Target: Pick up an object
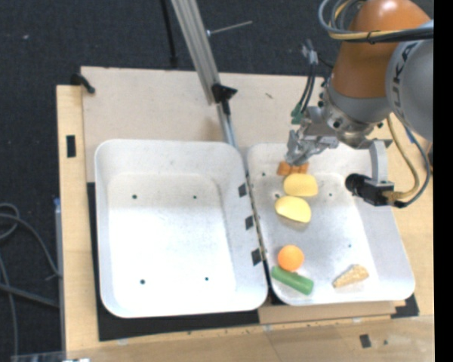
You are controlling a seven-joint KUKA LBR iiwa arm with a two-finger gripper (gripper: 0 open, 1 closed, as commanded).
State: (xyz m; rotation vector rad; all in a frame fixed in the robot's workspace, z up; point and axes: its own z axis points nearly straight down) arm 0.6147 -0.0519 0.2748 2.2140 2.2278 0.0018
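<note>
My gripper hangs over the far end of the right bin, its tips just above a small orange-brown piece and a yellow rounded object. Nothing shows between the fingers. A pale yellow wedge-like object lies just nearer the front. An orange ball sits close to the bin's front left corner, with a green cylinder touching it in front. A tan textured piece lies at the front right.
The left bin stands beside the right one, sharing a middle edge. A slanted metal pole rises from behind the bins. A black part with cables hangs off the arm over the right bin.
</note>
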